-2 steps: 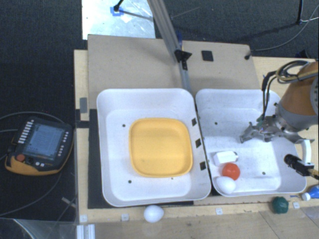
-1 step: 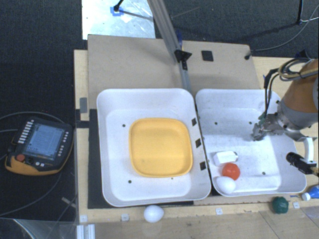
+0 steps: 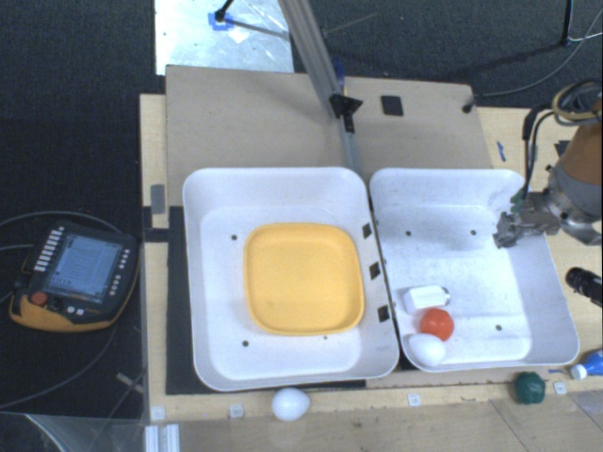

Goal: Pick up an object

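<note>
In the right bin (image 3: pixel 471 205), near its front left corner, lie a small white block (image 3: pixel 426 298), an orange ball (image 3: pixel 436 324) and a white egg-shaped object (image 3: pixel 426 349), packed close together. My gripper (image 3: pixel 506 234) hangs over the right side of that bin, well to the right of and behind the three objects. Nothing shows between its fingers. The left bin (image 3: pixel 217 205) holds a yellow square plate (image 3: pixel 304 277).
A white egg (image 3: pixel 290 404) lies on the bench in front of the left bin. A dark green ball (image 3: pixel 529 388) sits outside the right bin's front right corner. A teach pendant (image 3: pixel 71 273) rests on the floor at left. A metal pole (image 3: pixel 316 40) slants behind the bins.
</note>
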`<state>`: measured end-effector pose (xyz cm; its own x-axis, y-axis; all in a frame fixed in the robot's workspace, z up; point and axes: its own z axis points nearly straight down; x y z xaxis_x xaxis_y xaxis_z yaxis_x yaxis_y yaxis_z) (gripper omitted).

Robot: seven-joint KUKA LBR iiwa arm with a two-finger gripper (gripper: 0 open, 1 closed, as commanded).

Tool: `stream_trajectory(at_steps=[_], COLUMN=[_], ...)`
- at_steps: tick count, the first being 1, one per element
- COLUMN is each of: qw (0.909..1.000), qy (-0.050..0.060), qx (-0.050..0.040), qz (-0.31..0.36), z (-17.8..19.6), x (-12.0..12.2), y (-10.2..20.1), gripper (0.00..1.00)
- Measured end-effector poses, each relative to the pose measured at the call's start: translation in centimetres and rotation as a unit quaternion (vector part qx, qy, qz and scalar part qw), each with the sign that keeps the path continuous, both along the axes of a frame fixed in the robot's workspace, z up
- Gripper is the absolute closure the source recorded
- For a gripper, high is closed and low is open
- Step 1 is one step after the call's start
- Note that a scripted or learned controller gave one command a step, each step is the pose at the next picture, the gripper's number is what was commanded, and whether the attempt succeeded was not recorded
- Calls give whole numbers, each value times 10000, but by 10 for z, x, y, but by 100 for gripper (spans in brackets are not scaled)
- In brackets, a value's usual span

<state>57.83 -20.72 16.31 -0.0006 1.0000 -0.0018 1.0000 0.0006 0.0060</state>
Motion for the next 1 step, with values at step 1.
stream_trajectory(at_steps=[1], qw=[10000], qy=[0], qx=[0], qz=[1], z=[62], x=[-2], y=[-2], gripper=[100])
